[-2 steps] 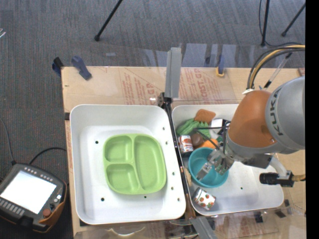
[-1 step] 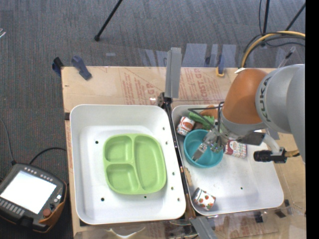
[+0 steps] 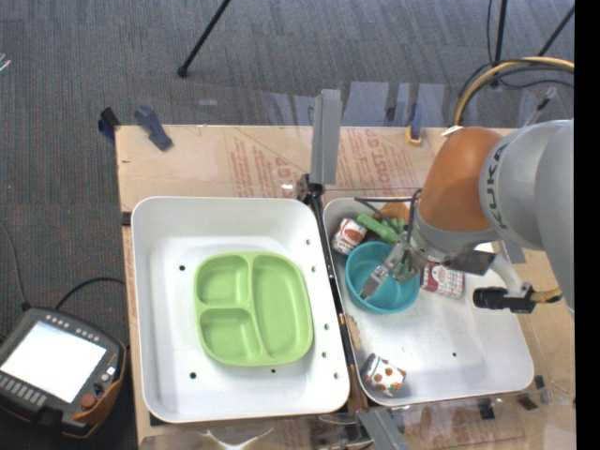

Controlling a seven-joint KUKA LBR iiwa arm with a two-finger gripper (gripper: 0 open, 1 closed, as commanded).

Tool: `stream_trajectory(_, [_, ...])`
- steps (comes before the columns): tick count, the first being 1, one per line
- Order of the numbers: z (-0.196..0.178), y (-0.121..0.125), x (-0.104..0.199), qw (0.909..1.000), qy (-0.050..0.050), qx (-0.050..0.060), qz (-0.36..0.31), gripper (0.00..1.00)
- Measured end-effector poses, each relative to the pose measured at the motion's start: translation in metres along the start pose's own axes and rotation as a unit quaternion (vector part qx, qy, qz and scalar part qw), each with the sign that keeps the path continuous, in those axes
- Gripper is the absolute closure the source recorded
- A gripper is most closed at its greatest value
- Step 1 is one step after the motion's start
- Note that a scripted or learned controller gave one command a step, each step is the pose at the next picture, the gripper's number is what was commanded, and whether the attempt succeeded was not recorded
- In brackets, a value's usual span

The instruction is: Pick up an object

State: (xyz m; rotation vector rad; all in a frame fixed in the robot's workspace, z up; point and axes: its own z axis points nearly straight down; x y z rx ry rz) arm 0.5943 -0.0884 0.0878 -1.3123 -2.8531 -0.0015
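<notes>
Grey carpet surrounds the desk [image 3: 216, 153], where we see two white bins side by side. We find a green divided plate [image 3: 253, 307] lying flat in the left bin [image 3: 155, 223]. In the right bin [image 3: 487, 354], the hand [image 3: 384, 277] reaches down into a teal bowl [image 3: 384, 293]; we cannot tell how far it is open or whether it holds anything. Near the bowl we see a small can [image 3: 350, 235], a green item [image 3: 380, 223] and a red-and-white packet [image 3: 442, 279]. A patterned cup [image 3: 384, 375] lies near the front edge.
</notes>
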Motion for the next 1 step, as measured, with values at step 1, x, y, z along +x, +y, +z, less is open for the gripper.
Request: stream_trajectory(1, [0.0010,0.0115,-0.0209,0.9940,0.008,0.008,0.109,0.00])
